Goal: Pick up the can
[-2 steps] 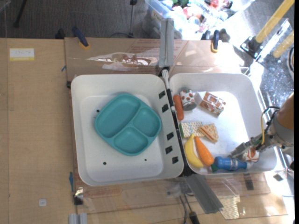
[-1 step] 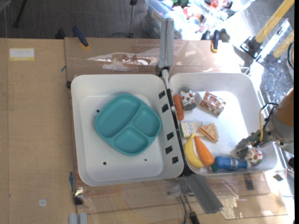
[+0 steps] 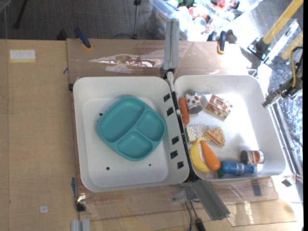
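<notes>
One can [image 3: 252,157] is seen, lying on its side in the right bin [image 3: 269,114], near the front right corner. Nothing is closed on it and it is not lifted, so the pick is judged not yet started: approach, grasp and lift are all left. Jaw state cannot be told. A blue bottle [image 3: 236,168] is laid just beside the can, at its front left, possibly touching. A carrot [image 3: 210,156] and a banana [image 3: 197,158] are found further left, with a gap to the can. The front wall is close behind the bottle, and the right wall is near the can's end. Bare bin floor is left open behind the can, so a descent from above or from that side is judged least obstructed. The bottle could be nudged.
</notes>
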Controlling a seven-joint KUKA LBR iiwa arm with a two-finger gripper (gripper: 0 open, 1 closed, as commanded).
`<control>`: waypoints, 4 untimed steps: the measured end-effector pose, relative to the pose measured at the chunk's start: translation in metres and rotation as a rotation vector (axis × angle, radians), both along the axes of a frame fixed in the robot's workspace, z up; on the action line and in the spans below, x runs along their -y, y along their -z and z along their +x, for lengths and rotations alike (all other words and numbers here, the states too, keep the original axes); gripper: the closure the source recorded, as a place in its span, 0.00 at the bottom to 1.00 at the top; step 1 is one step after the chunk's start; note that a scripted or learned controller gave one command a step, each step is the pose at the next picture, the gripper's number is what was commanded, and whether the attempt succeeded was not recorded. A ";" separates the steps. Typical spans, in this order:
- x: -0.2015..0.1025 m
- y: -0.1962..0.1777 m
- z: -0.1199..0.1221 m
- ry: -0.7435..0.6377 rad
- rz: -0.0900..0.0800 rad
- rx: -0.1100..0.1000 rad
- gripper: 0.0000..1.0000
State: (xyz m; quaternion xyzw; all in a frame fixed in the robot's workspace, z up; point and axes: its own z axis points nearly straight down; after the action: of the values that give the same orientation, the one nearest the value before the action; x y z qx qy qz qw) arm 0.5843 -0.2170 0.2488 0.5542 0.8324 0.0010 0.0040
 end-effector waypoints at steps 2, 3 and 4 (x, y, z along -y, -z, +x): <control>-0.054 0.024 0.078 -0.087 0.000 -0.001 0.00; -0.107 0.150 0.084 -0.066 0.001 -0.002 0.00; -0.111 0.156 0.004 0.042 0.000 0.012 0.00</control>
State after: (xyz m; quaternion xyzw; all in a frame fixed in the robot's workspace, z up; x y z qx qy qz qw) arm 0.5880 -0.1063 0.0924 0.5717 0.8204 0.0040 0.0091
